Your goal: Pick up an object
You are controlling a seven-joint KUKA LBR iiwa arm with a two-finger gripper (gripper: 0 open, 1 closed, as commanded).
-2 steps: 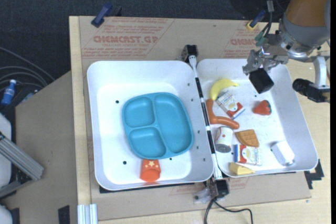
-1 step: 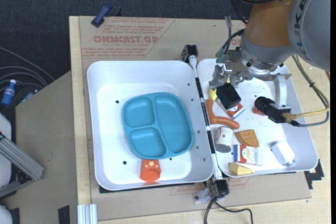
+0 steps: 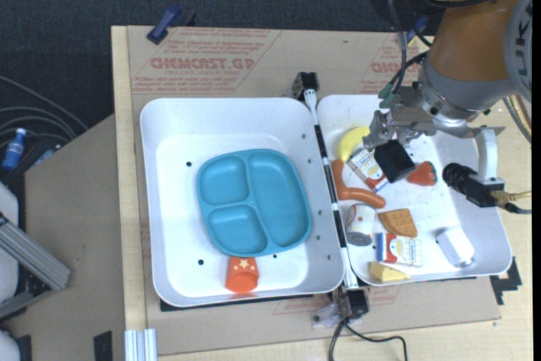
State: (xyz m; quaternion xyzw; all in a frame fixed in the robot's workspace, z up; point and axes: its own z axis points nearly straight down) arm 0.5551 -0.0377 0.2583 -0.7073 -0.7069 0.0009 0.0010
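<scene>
Grey two-finger gripper [image 3: 385, 150], grip state unreadable, sits directly over small white printed carton [image 3: 366, 167], long axis diagonal, yellow toy lemon [image 3: 353, 141] just left.

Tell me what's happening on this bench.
A grey and orange robot arm reaches into the right bin, its pincer low over a small carton beside a banana and a sausage. Nothing is visibly lifted yet. The left bin holds a blue divided plate and an orange cup.

My arm [image 3: 473, 55] shows an orange band over grey metal, looped yellow-black cables, and a black end effector [image 3: 390, 155].
</scene>
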